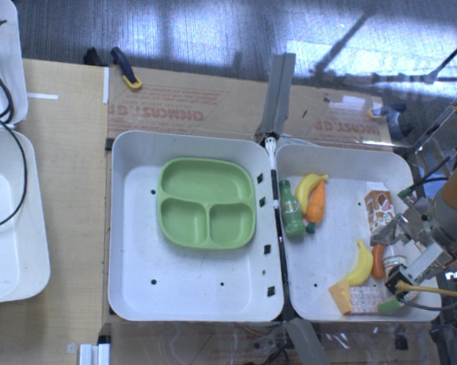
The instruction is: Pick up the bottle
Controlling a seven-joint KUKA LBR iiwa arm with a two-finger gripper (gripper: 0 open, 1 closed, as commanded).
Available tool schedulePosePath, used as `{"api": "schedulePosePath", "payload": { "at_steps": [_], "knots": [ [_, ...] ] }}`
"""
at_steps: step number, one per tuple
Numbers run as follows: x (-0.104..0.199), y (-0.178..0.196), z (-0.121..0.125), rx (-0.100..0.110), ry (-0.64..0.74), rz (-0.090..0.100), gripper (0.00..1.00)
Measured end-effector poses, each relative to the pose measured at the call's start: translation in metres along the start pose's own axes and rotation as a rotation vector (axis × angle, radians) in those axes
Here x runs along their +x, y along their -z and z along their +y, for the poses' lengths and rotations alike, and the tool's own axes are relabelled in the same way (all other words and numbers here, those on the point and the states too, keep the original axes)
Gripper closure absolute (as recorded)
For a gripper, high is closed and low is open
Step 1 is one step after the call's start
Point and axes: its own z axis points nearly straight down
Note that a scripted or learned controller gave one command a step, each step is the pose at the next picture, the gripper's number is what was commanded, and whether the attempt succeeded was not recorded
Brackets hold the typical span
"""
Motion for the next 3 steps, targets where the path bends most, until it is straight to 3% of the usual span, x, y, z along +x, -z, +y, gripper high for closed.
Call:
{"api": "schedulePosePath", "payload": {
  "at_steps": [1, 2, 3],
  "knots": [
    [-0.037, -0.043, 0.043, 0.001, -0.068, 0.001, 0.0],
    [0.059, 0.053, 0.047, -0.002, -0.415, 0.0, 0.0],
    [0.059, 0.132, 0.035, -0.002, -0.162, -0.001, 0.0]
  ]
}}
